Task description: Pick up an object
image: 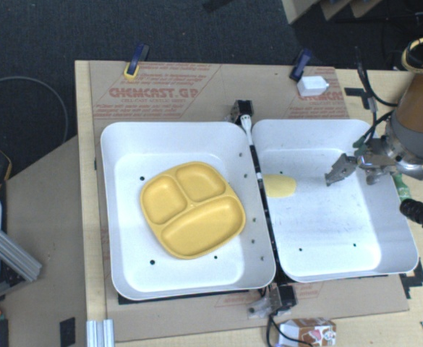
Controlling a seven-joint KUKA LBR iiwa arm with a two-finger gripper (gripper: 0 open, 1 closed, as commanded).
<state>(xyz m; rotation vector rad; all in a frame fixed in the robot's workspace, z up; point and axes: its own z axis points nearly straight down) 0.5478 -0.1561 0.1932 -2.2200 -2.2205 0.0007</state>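
Yellow lump point(279, 186), small and rounded, is lying in the right bin point(341, 259) hard against its left wall, just beside the divider between the two bins; I'm treating it as the likeliest thing to lift. I'm reading it as light and probably soft or rubbery, with a smooth, low, domed top, so I'm expecting it to slip or squash rather than break. I'm judging that the best hold is across its narrow width, fingers coming straight down on either flank, though the wall touching its left side is leaving little room for a finger there. The gripper point(350, 166) is hanging over the upper part of the same bin, near the lump but apart from it, to its right; one dark finger point(337, 172) is jutting toward the lump, and I cannot tell from this slant whether the fingers are spread or pressed together. Nothing is showing between them. The left bin point(121, 157) is holding a yellow divided plate point(191, 208), three compartments, lying flat and slightly turned; I'm guessing it is stiff, light plastic, wide and slick, and awkward for a two-finger pinch except at the rim. The plate's compartments are looking bare.
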